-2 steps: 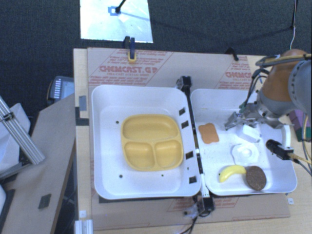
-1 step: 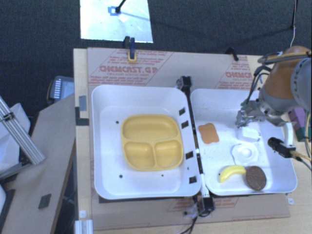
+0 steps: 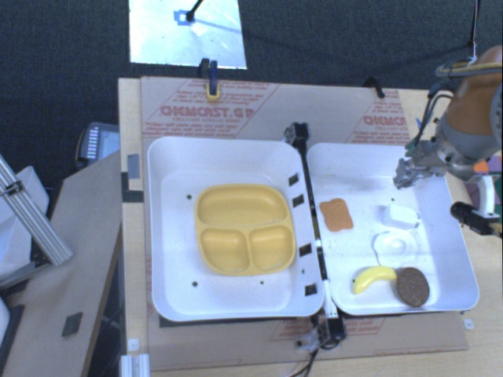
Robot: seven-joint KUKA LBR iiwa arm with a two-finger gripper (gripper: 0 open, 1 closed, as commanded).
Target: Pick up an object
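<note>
White block (image 3: 402, 214), likeliest pick, lay just below the gripper (image 3: 410, 171), which hovered over the right bin (image 3: 448, 293)'s far side carrying nothing visible, its opening impossible to judge.

Both bins (image 3: 236, 151) were white. The left one held a plain yellow tray (image 3: 242, 228). In the right lay an orange patty (image 3: 336, 214), a yellow banana (image 3: 372, 278), a speckled brown cookie (image 3: 412, 286) and two white pieces (image 3: 399, 215).
</note>
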